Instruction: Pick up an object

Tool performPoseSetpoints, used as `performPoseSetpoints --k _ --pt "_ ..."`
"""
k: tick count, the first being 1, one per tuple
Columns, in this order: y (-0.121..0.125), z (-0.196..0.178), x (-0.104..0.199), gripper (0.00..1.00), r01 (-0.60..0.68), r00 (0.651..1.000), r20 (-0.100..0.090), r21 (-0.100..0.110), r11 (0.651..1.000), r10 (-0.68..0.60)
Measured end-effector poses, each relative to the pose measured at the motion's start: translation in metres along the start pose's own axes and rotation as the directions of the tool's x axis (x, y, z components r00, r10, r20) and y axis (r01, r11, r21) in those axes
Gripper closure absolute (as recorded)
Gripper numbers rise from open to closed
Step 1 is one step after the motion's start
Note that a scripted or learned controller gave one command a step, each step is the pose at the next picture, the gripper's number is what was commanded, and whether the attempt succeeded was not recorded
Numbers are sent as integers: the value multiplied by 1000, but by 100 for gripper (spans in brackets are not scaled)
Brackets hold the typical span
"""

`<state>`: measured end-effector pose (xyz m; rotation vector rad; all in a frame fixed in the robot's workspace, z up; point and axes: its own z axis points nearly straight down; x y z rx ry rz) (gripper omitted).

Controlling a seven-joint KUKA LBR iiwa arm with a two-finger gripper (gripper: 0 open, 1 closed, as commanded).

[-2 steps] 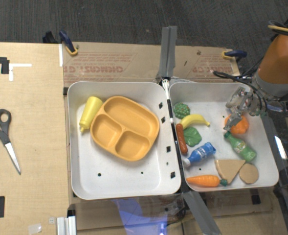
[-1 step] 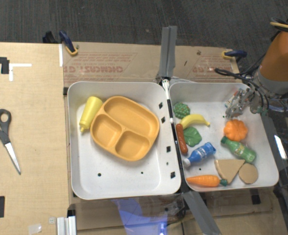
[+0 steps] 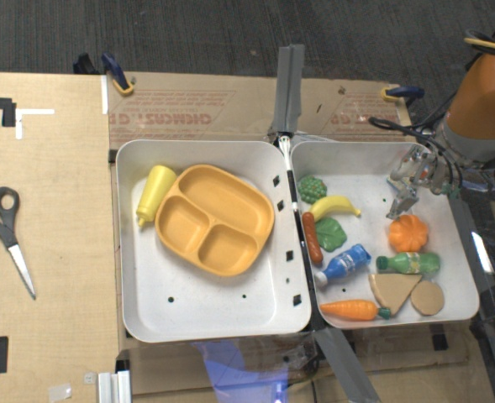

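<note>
The gripper (image 3: 407,190) hangs just above the orange pumpkin (image 3: 408,232) in the right bin (image 3: 461,225); its jaws look parted, grasping nothing, tips close to the pumpkin's top.

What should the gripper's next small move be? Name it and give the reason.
Probably a short drop straight down toward the round orange pumpkin toy. The gripper sits just above the pumpkin's top in the right white bin, with nothing visible between its fingers. The green bottle lies close below, so a steep approach seems safest.
</note>
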<state>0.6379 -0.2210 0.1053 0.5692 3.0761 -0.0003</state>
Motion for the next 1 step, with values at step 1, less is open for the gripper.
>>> performPoseSetpoints --k 1 --pt "8 12 63 0 -79 997 -10 2 997 79"
